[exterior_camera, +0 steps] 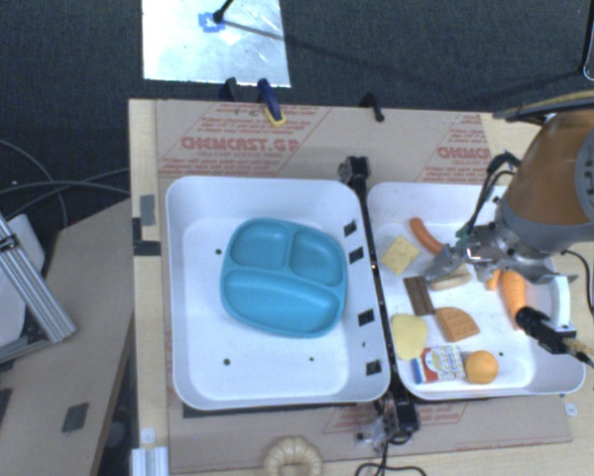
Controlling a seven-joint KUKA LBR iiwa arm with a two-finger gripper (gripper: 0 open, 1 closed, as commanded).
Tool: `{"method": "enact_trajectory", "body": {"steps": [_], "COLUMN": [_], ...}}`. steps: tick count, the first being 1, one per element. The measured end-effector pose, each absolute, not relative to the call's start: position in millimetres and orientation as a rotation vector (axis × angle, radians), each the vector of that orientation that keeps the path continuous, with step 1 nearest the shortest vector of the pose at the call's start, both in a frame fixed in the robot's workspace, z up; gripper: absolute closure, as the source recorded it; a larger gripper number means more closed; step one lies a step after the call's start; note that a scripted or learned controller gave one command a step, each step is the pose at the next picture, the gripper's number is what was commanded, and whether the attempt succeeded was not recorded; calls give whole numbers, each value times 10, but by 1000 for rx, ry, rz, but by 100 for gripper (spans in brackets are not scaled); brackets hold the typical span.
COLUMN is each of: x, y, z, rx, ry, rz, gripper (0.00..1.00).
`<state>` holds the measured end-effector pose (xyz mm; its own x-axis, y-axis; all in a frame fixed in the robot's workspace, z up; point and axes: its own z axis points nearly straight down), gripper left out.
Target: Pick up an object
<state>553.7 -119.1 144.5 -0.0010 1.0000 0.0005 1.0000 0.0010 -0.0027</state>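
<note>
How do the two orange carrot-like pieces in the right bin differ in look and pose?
The sausage-shaped piece is slimmer and redder; the carrot is thicker and brighter orange. The sausage-shaped piece lies diagonally near the bin's upper middle, apart from the arm; the carrot lies nearly upright in the view, at the right, close beside the gripper. Both lie loose on the floor of the right bin.

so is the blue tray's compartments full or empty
Empty. The blue tray in the left bin shows bare blue in all three compartments; the food lies in the right bin.
</note>
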Motion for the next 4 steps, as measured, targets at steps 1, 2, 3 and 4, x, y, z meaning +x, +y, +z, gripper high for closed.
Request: {"method": "enact_trajectory", "body": {"steps": [1,2,3,4], "x": [5545,5550,5559,5648], "y": [-1103,-1102,-1102,-1075], "z": [855,846,956,1565], "rx": [-2218,-2221,-2223,-2220], "ry": [-2220,-2221,-2222,-2230], "rz": [2,-1,-4,-6], "gripper": [0,0,100,100]}}
